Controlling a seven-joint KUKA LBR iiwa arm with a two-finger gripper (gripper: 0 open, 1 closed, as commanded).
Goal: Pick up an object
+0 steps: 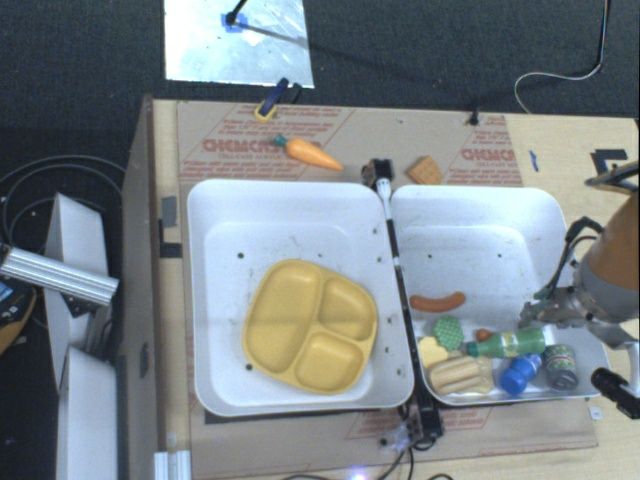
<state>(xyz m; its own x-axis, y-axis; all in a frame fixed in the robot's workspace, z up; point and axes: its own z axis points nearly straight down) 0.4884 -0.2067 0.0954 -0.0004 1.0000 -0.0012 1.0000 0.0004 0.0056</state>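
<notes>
The end effector [545, 313] is hovering at the right bin's [480, 213] right side, its open-or-closed state impossible to tell. Just below-left of it, the green bottle [510, 344] is lying with its long axis running left-right, crowded by a blue cap [518, 375], bun [458, 373] and sausage [437, 301]. A yellow tray [310, 325] is sitting in the left bin [290, 218] on the surface [400, 133].

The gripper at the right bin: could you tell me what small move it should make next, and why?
Probably a short move toward the green bottle: the gripper sits just beyond the bottle's right end, holding nothing, and the bottle lies at the top of the pile.
</notes>
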